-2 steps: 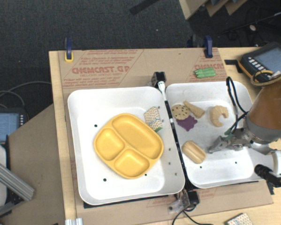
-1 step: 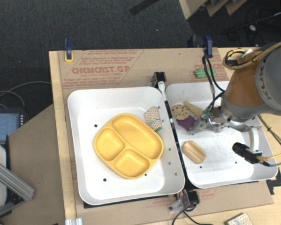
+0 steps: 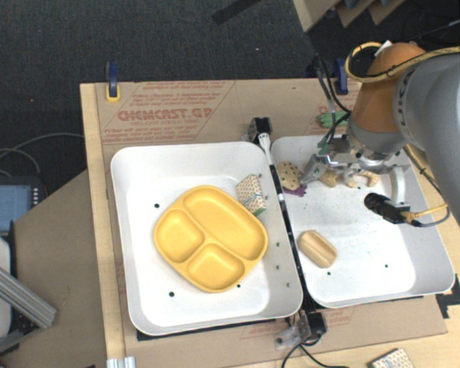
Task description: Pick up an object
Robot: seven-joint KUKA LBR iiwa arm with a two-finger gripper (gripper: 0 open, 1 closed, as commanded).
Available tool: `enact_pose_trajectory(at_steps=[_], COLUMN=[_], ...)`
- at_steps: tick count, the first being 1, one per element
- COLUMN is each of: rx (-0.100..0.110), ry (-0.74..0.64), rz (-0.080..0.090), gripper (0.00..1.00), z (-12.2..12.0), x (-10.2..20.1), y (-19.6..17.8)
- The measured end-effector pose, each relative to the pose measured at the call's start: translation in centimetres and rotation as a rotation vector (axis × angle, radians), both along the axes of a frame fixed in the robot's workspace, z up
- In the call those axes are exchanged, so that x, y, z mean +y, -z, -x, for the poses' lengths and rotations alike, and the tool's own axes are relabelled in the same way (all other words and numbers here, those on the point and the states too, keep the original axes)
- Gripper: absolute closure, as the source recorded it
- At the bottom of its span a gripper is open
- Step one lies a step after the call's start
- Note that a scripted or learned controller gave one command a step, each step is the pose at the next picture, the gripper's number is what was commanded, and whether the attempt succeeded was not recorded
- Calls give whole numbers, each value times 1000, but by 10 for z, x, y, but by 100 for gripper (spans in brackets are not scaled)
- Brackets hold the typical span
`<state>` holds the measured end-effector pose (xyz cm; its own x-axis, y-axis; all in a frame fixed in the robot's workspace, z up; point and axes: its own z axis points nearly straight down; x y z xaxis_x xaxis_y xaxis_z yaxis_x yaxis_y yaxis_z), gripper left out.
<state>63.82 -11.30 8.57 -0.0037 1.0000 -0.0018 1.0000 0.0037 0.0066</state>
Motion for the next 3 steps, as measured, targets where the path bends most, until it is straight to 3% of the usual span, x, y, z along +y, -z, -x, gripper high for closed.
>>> enact_pose_trajectory(at_steps=[1,2,3], rx=[0,-6,2], ry=[2,2,3], rz=[-1,0,0], gripper=[100,100,100], z=[2,36,40], x=[0,14,13], y=[-11,-140,-161])
